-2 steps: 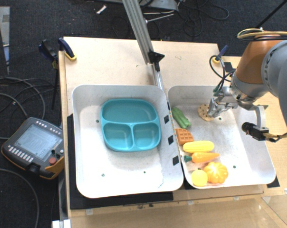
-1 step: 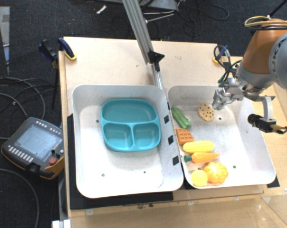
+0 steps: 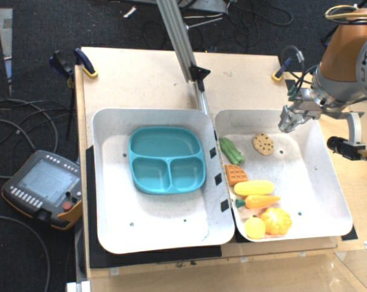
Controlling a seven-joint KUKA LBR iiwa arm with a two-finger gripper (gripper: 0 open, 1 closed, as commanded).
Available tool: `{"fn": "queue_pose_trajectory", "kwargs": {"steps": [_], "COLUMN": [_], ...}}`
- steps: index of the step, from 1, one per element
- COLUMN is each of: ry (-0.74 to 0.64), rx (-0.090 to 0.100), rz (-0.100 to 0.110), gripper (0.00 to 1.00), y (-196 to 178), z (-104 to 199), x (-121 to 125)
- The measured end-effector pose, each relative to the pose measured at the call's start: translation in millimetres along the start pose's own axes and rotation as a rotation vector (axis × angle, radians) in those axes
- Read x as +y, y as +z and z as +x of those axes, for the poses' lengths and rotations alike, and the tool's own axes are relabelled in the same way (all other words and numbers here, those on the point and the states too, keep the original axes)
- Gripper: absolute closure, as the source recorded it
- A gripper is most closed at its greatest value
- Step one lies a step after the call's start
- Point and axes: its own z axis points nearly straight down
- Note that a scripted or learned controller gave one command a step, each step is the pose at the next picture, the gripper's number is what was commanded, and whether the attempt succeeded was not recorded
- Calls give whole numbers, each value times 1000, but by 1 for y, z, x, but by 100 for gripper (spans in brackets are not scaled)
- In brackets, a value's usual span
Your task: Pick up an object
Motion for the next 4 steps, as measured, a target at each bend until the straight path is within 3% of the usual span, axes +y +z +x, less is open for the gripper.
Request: {"fn": "queue_pose_trajectory", "kwargs": {"steps": [1,3,4], "ry": [0,-5,-6], "rx": [-1,4,4], "rz": [-2,7,10], "gripper": [100,100,100], "y": [-63,-71,-58], "z": [0,100,159], "x": [-4,-40,-61]}}
